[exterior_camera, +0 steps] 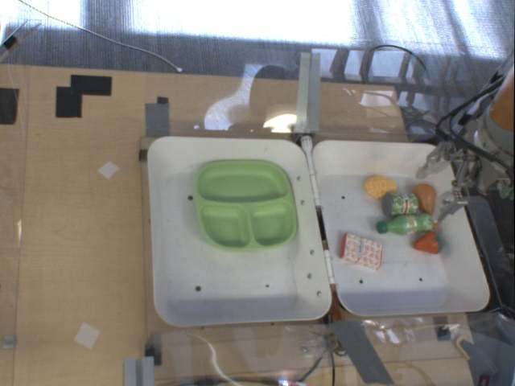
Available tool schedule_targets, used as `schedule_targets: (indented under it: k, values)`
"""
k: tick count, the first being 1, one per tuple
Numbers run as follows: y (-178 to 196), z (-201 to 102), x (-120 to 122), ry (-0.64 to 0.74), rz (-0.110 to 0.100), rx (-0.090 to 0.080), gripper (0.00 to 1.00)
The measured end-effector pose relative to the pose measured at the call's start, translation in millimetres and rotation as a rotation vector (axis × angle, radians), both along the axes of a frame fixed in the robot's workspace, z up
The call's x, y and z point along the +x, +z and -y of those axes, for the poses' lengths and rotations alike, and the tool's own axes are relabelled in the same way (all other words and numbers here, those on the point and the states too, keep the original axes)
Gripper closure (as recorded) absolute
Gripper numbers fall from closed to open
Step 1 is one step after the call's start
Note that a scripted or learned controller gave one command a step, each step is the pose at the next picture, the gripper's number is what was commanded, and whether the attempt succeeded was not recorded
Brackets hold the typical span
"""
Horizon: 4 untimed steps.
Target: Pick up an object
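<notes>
Bins sit side by side at mid-frame: the left white bin (173,296) holds a green three-compartment plastic tray (245,203), and the right white bin (402,296) holds the pickable things. Nearest the lower edge lies a flat pink-and-white patterned packet (361,250), apart from the rest. Above it and to the right, a green toy bottle (406,224) touches a red toy strawberry (427,243); beyond these lie a grey can with a green label (400,204), an orange oval toy (425,196) and a yellow ridged toy (379,186). At the right rim, the gripper (442,185) hangs with fingers spread, nothing between them. I judge this the approach step: next it should centre over one item, descend and close.
</notes>
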<state>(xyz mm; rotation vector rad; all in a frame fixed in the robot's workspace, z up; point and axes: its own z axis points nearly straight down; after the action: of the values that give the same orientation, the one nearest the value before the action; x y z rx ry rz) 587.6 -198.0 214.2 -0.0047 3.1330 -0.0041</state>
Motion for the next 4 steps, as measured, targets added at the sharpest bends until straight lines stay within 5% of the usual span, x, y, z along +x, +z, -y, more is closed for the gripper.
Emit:
schedule_targets:
  k: [1,2,3,4]
  values:
    - [-113.4,-62.1,29.9,-0.644,0.029,0.011,0.0]
    - [-95.3,-61.2,36.8,-0.638,0.056,0.011,1.0]
    - [-125.7,-106.9,68.9,-1.066,0.004,0.013,1.0]
    - [-25.9,-147.9,69.2,-1.764,0.003,0.017,1.0]
